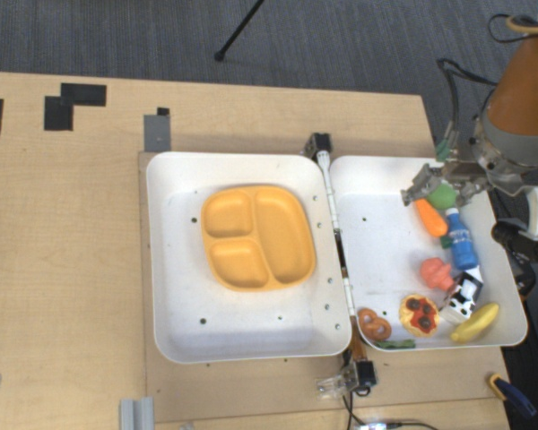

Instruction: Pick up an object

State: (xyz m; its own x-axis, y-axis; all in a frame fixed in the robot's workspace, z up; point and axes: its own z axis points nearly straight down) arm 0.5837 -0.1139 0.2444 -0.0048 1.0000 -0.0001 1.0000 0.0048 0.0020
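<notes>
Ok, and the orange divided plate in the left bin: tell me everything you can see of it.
The orange plate looks like smooth matte plastic, a rounded square with three compartments: two smaller ones on the view's left, one long one on the right. All three look bare. It lies flat, turned slightly, near the middle of the left bin, touching only the bin floor.

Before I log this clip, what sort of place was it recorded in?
Most likely a robotics lab bench set up for grasping trials. A wooden bench bears two white bins: the left bin holds a yellow divided plate, the right bin toy food, including a banana. The arm's gripper hangs over that bin.
</notes>
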